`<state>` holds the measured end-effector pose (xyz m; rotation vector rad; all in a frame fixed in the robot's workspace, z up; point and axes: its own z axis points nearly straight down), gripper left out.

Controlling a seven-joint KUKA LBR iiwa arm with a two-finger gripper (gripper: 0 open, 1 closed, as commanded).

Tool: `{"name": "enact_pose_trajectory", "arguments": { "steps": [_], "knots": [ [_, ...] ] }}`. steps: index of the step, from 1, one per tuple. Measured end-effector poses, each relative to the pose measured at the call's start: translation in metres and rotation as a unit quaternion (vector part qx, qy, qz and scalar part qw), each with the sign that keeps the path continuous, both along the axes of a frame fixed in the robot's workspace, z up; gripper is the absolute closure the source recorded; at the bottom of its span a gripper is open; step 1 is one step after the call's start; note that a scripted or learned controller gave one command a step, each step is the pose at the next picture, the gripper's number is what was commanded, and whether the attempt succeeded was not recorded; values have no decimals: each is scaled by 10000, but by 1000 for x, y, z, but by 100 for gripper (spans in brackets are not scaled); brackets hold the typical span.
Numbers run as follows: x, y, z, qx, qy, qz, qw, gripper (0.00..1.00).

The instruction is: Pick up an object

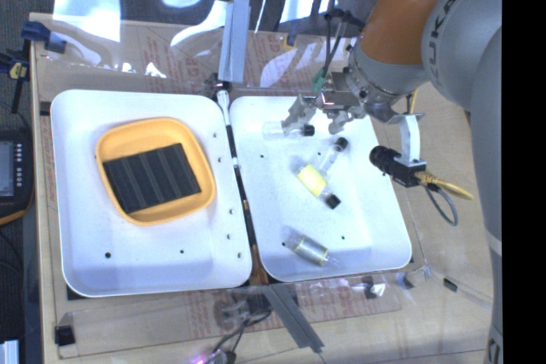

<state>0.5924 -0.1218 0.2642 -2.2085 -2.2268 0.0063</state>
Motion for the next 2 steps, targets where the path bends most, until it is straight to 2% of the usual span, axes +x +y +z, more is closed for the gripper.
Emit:
{"name": "enact_pose_trajectory", "arguments": {
  "steps": [1,2],
  "knots": [
    [-14,-65,-163,0,7,-46,10000,0],
    [-73,-86,-173,2,-5,-316,9995,0]
  ]
}}
